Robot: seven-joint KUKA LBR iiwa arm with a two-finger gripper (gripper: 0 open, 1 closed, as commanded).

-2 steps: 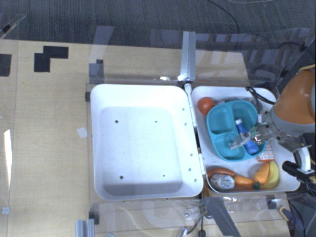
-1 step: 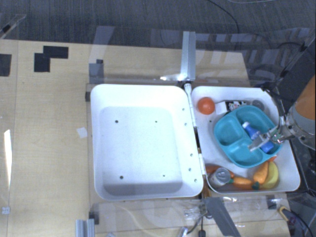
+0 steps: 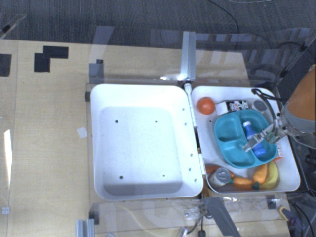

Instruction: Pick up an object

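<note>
The right bin (image 3: 292, 177) holds a teal divided plate (image 3: 228, 132) with a small blue bottle (image 3: 248, 129) lying in it. An orange ball (image 3: 206, 105) and a black-and-white box (image 3: 237, 105) lie at the bin's far side. Along its near side lie a silver can (image 3: 221, 177), a carrot (image 3: 242, 182) and a yellow banana (image 3: 271, 175). My gripper (image 3: 259, 139) reaches in from the right and hangs low over the plate's right half, just right of the blue bottle. It hides part of the plate there.
The left bin (image 3: 140, 142) sits beside the right one, with a metal divider post (image 3: 188, 58) behind their shared edge. Cables (image 3: 269, 98) run near the right bin's far right corner. The wooden bench (image 3: 44, 132) extends to the left.
</note>
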